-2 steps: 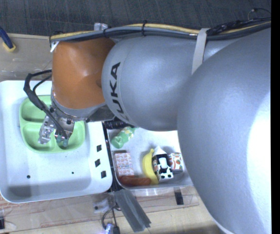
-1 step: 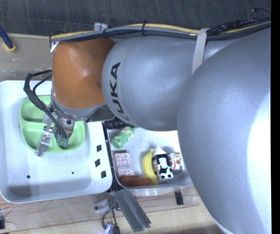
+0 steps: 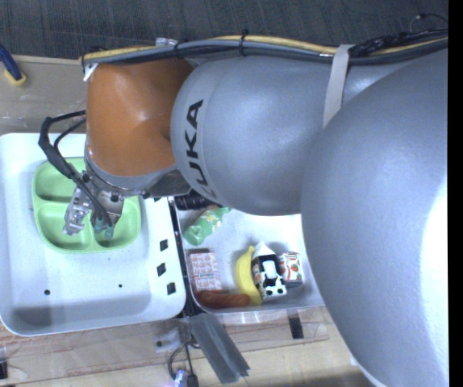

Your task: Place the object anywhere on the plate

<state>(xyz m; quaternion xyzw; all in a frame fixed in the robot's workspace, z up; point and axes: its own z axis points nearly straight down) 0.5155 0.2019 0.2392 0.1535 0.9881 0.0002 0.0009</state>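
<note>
End effector (image 3: 90,218) sits directly over green divided plate (image 3: 58,216) in left bin (image 3: 22,297); I can't tell grip state or contents.

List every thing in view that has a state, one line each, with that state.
green plate: lying flat in the left bin, partly hidden by the arm.
gripper: low over the green plate, pointing down at it.
green bottle: lying on its side in the right bin.
yellow banana: lying flat in the right bin.
cow toy: lying against the yellow banana.
patterned box: lying flat in the right bin.
</note>
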